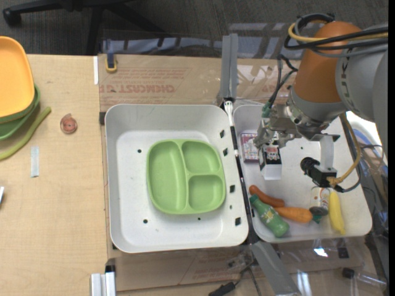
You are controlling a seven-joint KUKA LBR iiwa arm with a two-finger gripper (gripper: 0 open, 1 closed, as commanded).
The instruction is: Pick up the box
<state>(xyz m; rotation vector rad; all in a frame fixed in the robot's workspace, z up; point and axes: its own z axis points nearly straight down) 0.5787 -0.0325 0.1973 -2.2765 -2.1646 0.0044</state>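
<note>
Over the right bin [364, 224], gripper [270, 145] touches the box [250, 147].

A divided plate [186, 176] lies in the left bin [117, 184]; the box [250, 147] sits upper left in the right bin [364, 224].

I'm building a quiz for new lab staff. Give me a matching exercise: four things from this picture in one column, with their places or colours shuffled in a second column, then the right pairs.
Things:
1. divided plate
2. box
3. green bottle
4. banana

Places or colours:
A. yellow, at the right bin's right side
B. lying beside the carrot
C. pale green, in the left bin
D. by the right bin's left wall, next to the gripper

Pairs: 1-C, 2-D, 3-B, 4-A
</note>
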